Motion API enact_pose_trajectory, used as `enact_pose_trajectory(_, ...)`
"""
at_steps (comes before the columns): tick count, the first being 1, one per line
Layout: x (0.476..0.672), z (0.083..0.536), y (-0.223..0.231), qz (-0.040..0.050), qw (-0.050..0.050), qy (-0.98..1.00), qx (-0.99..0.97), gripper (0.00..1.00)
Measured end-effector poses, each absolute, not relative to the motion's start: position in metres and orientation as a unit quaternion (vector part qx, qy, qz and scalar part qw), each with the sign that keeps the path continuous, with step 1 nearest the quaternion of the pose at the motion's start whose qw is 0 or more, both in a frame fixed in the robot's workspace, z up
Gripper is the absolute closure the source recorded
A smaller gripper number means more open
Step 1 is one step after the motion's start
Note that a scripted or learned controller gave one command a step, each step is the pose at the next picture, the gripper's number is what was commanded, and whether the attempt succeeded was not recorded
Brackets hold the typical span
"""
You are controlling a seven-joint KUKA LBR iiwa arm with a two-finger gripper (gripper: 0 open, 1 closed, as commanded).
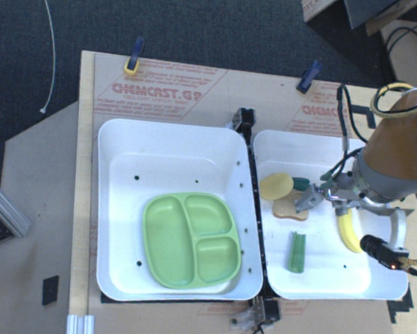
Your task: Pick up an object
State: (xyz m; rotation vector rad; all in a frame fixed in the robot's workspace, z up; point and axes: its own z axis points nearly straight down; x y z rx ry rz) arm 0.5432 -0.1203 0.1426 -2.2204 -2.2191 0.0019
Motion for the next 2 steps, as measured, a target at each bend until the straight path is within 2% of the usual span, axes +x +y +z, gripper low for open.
enact_pose_trajectory(1,0.543,0.091,-0.12,0.0007,0.002,-0.707,-0.708,0.0)
enact_pose_trajectory(2,0.544,0.103,-0.12,-0.0005,-0.001,-0.707,-0.708,1.0)
